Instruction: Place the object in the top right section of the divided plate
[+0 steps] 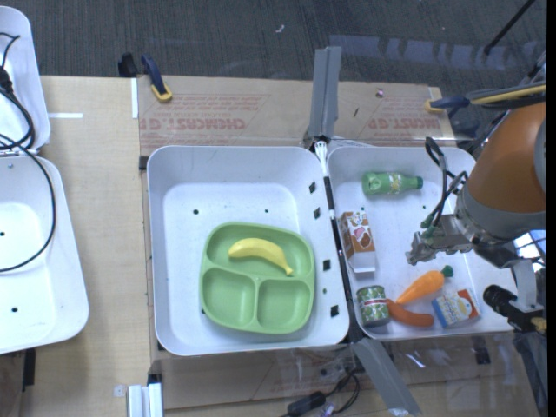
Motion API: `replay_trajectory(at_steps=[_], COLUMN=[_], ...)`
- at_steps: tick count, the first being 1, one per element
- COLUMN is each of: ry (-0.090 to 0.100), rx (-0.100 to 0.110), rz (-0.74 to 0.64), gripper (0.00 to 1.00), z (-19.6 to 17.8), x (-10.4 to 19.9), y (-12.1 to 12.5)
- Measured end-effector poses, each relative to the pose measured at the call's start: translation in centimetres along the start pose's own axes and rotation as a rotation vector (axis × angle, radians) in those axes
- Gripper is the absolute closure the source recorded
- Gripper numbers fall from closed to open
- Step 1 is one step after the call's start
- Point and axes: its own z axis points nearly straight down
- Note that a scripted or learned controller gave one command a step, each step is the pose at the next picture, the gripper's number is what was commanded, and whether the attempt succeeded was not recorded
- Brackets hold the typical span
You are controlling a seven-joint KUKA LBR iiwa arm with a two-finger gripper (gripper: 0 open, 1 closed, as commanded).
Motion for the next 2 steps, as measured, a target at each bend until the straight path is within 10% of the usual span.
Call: replay_trajectory(at_steps=[1, 2], ry=[0.001, 0.001], rx=[-0.002, -0.001], rz=[0.506, 0.808], gripper=[1.0, 1.0], z=[1.0, -8.9], x=[-8.0, -7.3], y=[1.3, -1.9])
